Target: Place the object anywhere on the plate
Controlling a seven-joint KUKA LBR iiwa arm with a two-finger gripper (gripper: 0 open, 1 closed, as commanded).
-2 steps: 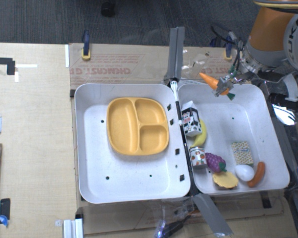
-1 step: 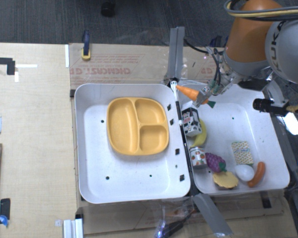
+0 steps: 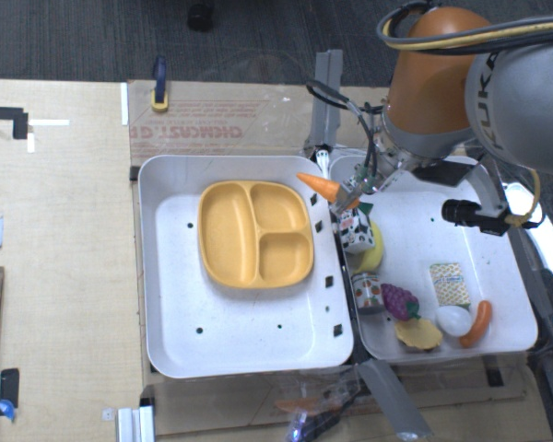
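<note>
Orange-banded arm (image 3: 461, 63) reaching in over the right bin (image 3: 498, 274), carrot (image 3: 319, 187) pinched at its tip.
Fingers of the gripper (image 3: 347, 194) are clenched on the carrot's thick end; it juts left over the divide between the bins, just beside the yellow divided plate's (image 3: 255, 233) upper right corner in the left bin (image 3: 166, 274). Below sit a cow-patterned carton (image 3: 356, 233), grapes (image 3: 398, 300), egg (image 3: 453, 320) and sausage (image 3: 477, 323).

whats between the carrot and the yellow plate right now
In the camera view, nothing: the carrot sits at the gripper, its tip by the plate's upper right corner, with a bare strip of white bin floor between them.
</note>
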